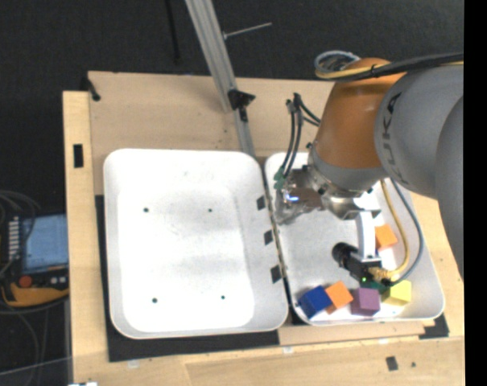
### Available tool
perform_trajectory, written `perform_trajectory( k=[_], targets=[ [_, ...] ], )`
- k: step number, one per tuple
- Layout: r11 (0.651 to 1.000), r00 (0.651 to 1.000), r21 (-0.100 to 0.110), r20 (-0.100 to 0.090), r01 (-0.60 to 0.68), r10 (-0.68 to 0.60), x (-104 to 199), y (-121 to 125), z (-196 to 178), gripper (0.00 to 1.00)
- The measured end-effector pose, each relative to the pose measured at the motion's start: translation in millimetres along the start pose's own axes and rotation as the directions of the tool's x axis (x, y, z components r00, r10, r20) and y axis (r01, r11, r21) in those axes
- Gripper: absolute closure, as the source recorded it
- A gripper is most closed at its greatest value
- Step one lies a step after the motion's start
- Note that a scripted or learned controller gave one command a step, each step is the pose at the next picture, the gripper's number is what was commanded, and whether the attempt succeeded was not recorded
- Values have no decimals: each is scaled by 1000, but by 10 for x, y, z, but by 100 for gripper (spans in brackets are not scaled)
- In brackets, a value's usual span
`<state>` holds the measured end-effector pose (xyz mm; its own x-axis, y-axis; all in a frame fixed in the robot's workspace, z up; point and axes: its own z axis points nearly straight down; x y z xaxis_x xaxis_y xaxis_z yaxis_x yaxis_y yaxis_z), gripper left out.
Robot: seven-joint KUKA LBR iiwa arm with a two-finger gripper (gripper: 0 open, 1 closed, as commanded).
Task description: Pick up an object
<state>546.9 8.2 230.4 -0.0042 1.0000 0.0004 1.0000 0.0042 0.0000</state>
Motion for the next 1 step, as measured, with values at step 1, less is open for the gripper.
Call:
perform_trajectory(
  k=[1],
  targets=[
    [1000,1000,-2,-2,5,-5,554,-124,-130,100]
  ],
)
